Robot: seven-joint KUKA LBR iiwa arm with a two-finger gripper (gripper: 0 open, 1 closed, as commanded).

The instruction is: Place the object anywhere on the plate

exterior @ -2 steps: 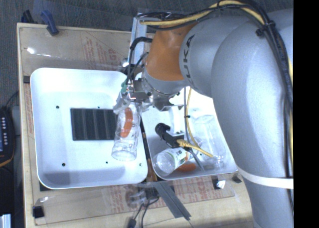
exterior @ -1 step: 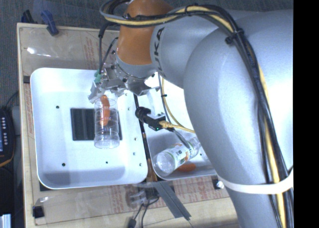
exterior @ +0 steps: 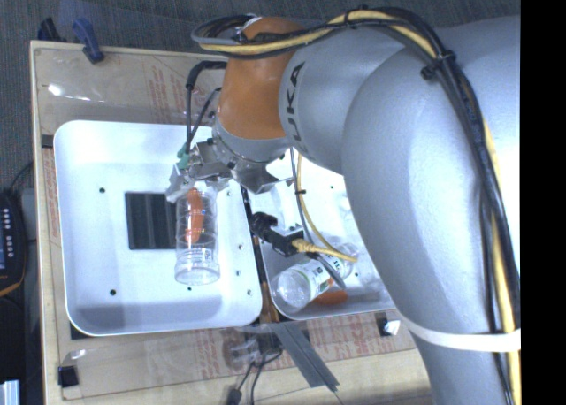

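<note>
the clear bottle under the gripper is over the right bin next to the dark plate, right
Not quite. In the camera view the clear bottle under the gripper is over the left bin, not the right one. It does lie next to the dark plate, at that plate's right edge.

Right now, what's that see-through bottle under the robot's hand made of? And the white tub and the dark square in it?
The bottle looks like clear, glossy plastic: the orange inside shows through it. The left bin seems smooth white plastic, with soft shine and rounded corners. The dark plate looks flat and matte; whether rubber, plastic or metal is hard to tell.
</note>
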